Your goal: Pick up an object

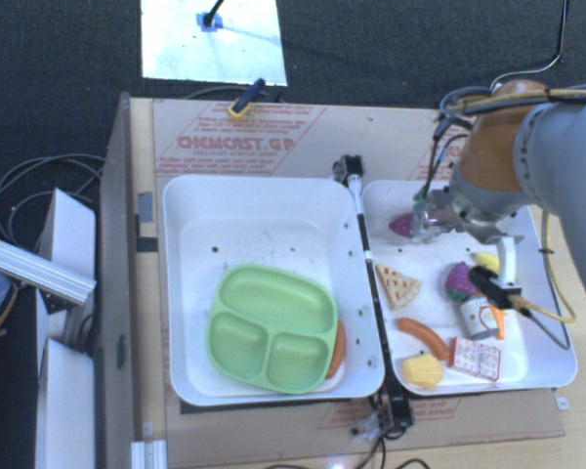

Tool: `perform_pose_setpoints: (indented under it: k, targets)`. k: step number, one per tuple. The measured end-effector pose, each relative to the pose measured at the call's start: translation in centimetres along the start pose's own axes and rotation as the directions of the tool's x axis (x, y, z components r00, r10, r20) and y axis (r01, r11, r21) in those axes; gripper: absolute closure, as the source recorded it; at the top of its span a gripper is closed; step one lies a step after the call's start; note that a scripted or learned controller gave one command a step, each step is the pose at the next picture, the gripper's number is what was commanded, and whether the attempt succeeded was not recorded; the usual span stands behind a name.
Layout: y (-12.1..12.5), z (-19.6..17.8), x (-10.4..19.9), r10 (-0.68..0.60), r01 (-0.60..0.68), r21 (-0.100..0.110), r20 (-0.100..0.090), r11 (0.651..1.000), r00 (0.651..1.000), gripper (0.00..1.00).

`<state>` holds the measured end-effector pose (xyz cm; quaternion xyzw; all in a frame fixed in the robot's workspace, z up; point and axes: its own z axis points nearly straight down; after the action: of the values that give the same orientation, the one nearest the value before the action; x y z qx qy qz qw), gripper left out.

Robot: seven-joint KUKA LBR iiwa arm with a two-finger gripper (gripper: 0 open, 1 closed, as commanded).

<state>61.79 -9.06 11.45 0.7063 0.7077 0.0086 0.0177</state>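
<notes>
a green three-compartment plastic tray (271,328) lies in the left shallow white bin (190,213); a triangular pizza-slice toy (397,286) lies in the right shallow white bin (552,360).

Small purple toy (402,226), right bin's far-left area, by jaws

The grey arm (566,140) comes in from the right edge of the view and slopes down toward the left. Its orange band (493,149) sits just above the wrist, wrapped round a thick rounded section. Thin cables loop over the top of that section and run down along the wrist (one rises in a tall hook above the arm). Below the band the wrist narrows to a pale metal gripper (428,213) pointing down and left, low at the end of the reach.
</notes>
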Motion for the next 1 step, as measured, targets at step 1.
perform_pose_setpoints:
  k: [1]
  targets:
    - [-0.09, 0.11, 0.00, 0.000, 0.000, 0.003, -0.001, 1.000, 1.000, 0.00]
